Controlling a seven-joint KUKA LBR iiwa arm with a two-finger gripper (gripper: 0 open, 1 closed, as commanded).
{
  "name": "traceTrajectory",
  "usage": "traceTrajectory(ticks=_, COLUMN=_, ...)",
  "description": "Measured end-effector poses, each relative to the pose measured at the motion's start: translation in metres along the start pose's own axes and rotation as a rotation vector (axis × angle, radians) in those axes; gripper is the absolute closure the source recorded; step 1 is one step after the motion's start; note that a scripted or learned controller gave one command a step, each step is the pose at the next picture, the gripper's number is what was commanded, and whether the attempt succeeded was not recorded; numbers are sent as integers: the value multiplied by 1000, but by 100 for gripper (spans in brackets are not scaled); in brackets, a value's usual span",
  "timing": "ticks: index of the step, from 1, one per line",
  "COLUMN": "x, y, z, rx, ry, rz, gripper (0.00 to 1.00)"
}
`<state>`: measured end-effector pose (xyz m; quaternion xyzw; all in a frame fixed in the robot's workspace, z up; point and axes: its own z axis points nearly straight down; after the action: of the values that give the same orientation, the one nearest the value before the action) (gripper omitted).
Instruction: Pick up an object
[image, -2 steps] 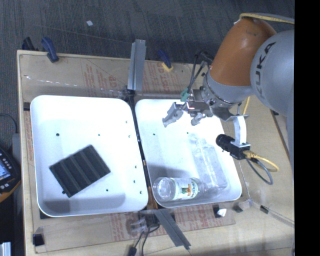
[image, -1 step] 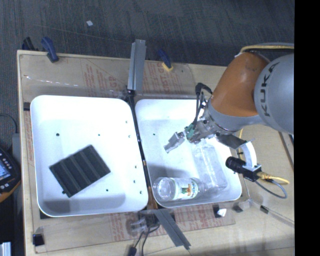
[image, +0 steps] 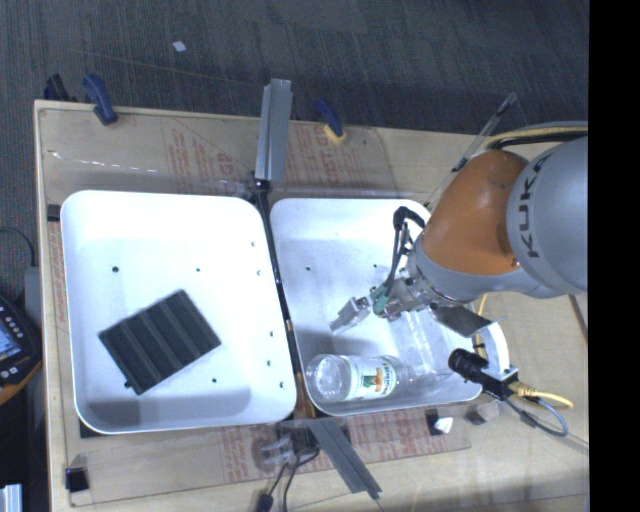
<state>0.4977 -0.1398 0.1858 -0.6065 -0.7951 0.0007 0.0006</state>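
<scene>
I am looking from the left: a dark ribbed slab (image: 160, 340) is lying flat in the left bin (image: 90, 215). In the right bin (image: 310, 225), a clear plastic bottle (image: 355, 378) is lying on its side against the near wall, long axis running left to right. The gripper (image: 352, 312) is hovering just above and behind it; I cannot tell its finger state.
</scene>
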Motion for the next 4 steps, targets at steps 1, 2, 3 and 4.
traceTrajectory(ticks=1, x=-21, y=-27, z=63, rx=0, ry=2, rz=-116, gripper=0)
traceTrajectory(ticks=2, x=-63, y=-38, z=-4, rx=-2, ry=-1, rz=81, gripper=0)
traceTrajectory(ticks=3, x=-28, y=-28, z=92, rx=-1, ry=1, rz=-109, gripper=0)
traceTrajectory(ticks=4, x=-73, y=0, z=66, rx=-1, ry=1, rz=299, gripper=0)
